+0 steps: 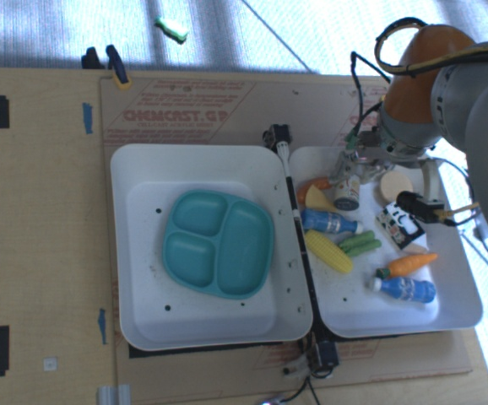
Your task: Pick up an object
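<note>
In right bin point(468, 306), upper part: gripper point(346, 194) low among toys, just above blue bottle point(328, 222) and corn cob point(328, 252); aperture and grasp not discernible. Best descended vertically on 1 object, avoiding neighbours, e.g. cheese wedge point(317, 197).

Cardboard sheet point(176, 112), far of the left bin: I read red print "CHEMCAST", trailing letters unclear.
Right-hand red print on same sheet: I can't read it.
Bottle labels: illegible.

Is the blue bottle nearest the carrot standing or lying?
Lying. The blue bottle rests on its side on the right bin's floor, just below the carrot.
</note>
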